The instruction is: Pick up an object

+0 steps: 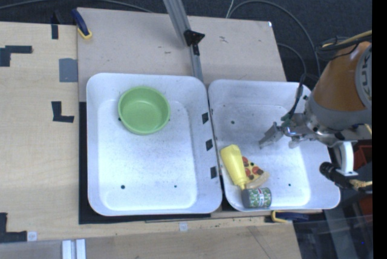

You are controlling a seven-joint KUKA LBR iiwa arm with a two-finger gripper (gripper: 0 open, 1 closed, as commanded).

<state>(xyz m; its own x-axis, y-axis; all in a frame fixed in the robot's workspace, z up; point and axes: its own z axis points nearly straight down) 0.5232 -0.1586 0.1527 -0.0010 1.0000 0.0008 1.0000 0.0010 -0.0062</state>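
A yellow bottle point(234, 166) lies in the right bin point(254, 100), near its front left. Beside it rests a pizza-slice toy point(255, 173), and a small green-labelled can point(257, 197) sits at the bin's front edge. In the left bin point(145, 185) stands a green bowl point(144, 109). My gripper point(279, 135) hangs over the right half of the right bin, up and to the right of the bottle and apart from it. Its fingers point(268, 138) are spread, with nothing between them.
A grey metal pole point(175, 3) slants across the back of the bench to the bins' dividing wall. Cables run over the dark floor behind. The wooden bench top lies to the left.
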